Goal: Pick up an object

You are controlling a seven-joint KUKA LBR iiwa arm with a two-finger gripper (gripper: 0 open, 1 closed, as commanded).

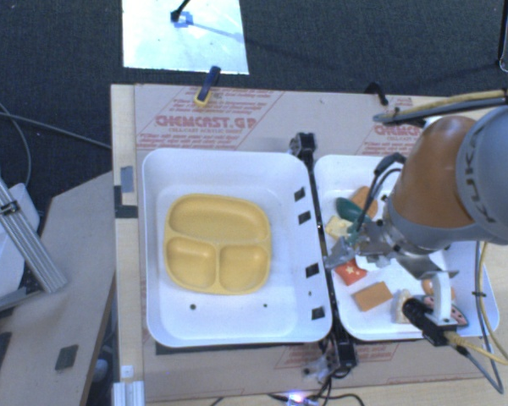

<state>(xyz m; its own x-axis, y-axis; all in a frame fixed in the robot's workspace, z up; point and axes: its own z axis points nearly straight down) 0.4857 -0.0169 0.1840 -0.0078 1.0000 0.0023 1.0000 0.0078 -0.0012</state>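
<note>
Bench [127, 125]: carrying 2 white bins.
Gripper [345, 252]: hovering over red piece [350, 273]; jaws' state unclear.
Risk: clipping the neighbouring pieces.

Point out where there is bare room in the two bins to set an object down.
Left bin: bare white floor rings the yellow divided tray, widest along the far wall and along the near wall. Right bin: crowded. The gripper hangs over small items there, an orange block and a red piece among them; little bare floor shows.
</note>
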